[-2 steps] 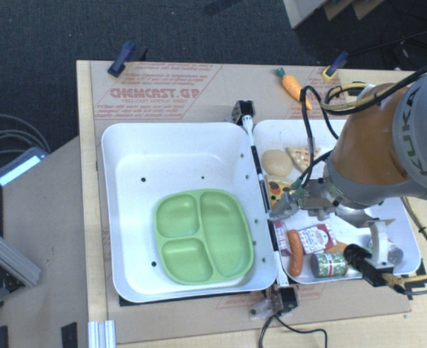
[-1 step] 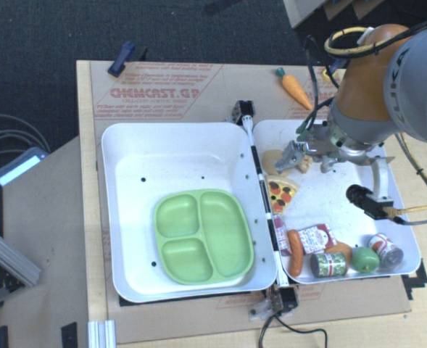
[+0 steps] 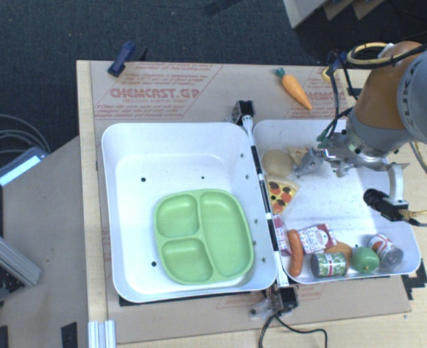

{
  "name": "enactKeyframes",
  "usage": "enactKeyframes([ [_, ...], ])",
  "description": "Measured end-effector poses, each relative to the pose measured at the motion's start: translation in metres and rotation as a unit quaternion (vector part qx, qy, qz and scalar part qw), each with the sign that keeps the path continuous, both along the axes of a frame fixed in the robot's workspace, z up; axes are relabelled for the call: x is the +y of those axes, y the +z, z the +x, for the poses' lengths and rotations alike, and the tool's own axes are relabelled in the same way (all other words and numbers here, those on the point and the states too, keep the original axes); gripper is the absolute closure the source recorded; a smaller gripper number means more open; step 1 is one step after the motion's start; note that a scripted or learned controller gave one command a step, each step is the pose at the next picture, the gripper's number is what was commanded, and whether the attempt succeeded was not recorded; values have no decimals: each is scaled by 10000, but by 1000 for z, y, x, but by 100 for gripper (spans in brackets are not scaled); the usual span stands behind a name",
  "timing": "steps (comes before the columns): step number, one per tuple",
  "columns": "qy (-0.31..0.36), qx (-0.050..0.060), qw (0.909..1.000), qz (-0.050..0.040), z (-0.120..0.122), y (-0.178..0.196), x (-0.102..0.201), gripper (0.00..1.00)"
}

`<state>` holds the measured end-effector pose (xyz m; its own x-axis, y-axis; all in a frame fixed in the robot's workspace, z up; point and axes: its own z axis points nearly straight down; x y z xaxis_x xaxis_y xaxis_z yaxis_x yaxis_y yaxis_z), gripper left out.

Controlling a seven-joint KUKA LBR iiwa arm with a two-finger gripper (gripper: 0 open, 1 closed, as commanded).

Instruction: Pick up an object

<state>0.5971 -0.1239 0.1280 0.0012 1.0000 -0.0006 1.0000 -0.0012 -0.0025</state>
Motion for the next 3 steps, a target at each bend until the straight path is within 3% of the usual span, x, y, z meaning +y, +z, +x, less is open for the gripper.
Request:
enactKeyframes([
  [1, 19, -15, 10000, 25, 71, -18, -96, 0],
  [2, 17, -21, 10000, 11, 62, -29, 17, 0],
  [3, 1, -26, 10000, -10, 70, -22, -59, 0],
])
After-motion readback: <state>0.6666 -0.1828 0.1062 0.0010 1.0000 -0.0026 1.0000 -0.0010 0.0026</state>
